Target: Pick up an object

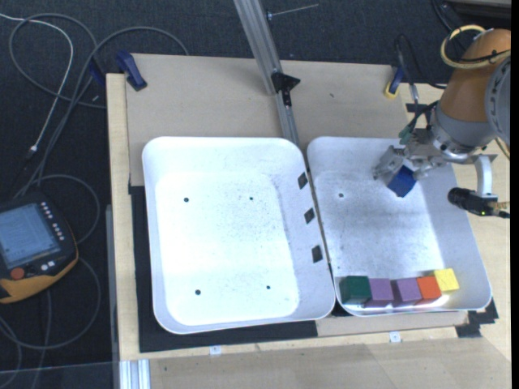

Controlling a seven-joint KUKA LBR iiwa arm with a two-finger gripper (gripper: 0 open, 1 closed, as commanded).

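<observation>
A: Nearest us, along the front wall of the right bin [466, 250], sits a row of blocks: a green block [354, 288], a purple block [380, 290], another purple block [406, 289], an orange block [429, 287] and a yellow block [447, 279], packed side by side and touching.

B: And the one being picked?

A: The blue block [402, 184], toward the back of that same bin, right at the gripper [401, 168]. It looks lifted off the bin floor, tilted, with the jaws closed on its upper part.

B: How would it handle, in your view?

A: Probably light and stiff, like a small wooden or plastic cube, smooth-faced, so it could slip or twist if pinched near a corner. Two flat opposite faces, near the middle, seem the best place to hold it. The tilt suggests the present hold is off-centre.

B: What lies around it?

A: The left bin [162, 217] beside it, both on the wooden surface [203, 96]. A metal post [259, 35] rises behind, and a handheld controller [31, 245] lies far left among cables.
</observation>
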